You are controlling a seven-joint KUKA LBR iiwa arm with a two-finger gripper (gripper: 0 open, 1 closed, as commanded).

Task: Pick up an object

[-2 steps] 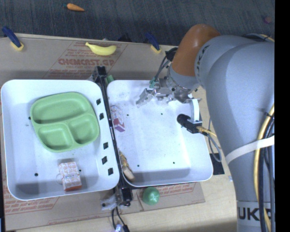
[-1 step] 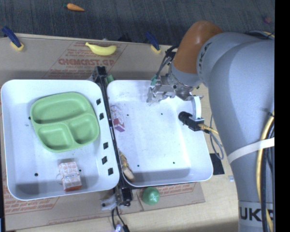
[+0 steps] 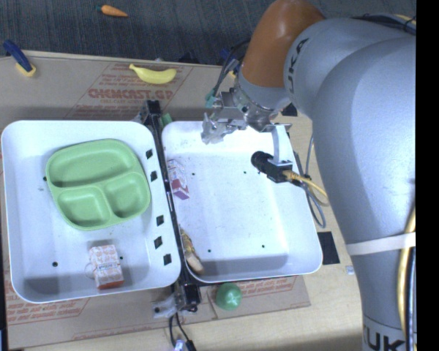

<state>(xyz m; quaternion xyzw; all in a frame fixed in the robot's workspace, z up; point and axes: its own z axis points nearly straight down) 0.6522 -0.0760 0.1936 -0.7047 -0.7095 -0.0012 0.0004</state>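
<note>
Green ball [image 3: 228, 296] below the bins, claw [image 3: 214, 130] well apart, grip unclear, over right bin [image 3: 278, 258].

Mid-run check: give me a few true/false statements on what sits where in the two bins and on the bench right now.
1. The green divided plastic tray lies in the left white bin. True.
2. The yellow banana lies inside the right white bin. False: it lies on the cardboard beyond the bins.
3. The small red-and-white carton shares the tray's bin. True.
4. The green ball rests on the tray. False: it sits outside, by the right bin's near edge.
</note>
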